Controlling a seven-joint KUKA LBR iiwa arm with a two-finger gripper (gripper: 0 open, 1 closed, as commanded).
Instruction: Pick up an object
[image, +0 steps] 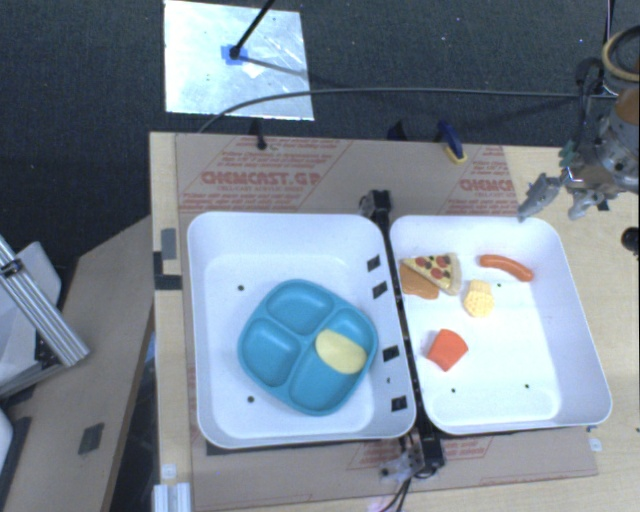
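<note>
The right bin (575, 330) holds a pizza slice (432, 267) beside a brown bun-like piece (420, 286), a yellow corn piece (479, 298), an orange-red sausage (505, 266) and an orange-red wedge (447, 349). In the left bin (215, 300) a blue divided plate (290, 350) carries a yellow oval piece (341, 351). My gripper (558, 199) hangs above the right bin's far right corner, apart from every object, open with nothing between its spread fingers.
The bins stand side by side on a cardboard sheet (300, 175) on the bench. A blue clamp (452, 142) sits at the bench's far edge. A silver sheet (238, 60) lies beyond, and a metal frame (30, 310) stands at left.
</note>
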